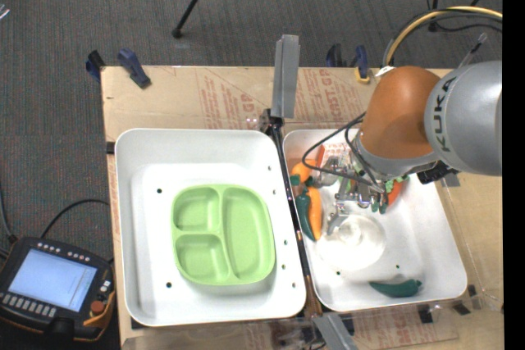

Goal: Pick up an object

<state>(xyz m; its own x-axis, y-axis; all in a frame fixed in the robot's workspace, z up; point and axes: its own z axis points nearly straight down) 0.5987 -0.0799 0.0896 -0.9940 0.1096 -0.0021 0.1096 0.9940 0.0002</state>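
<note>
Claw [338, 219] low in right bin [443, 254] beside green pepper [310, 213]; finger state indiscernible. Advise centring over one item before closing.

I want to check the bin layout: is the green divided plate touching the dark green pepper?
Apart. The camera view shows the green divided plate in the left bin and the dark green pepper in the right bin.

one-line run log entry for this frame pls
phase: reaching | gripper: low in right bin, over clear bowl | nearby: orange and green toys | left bin: green divided plate
</note>
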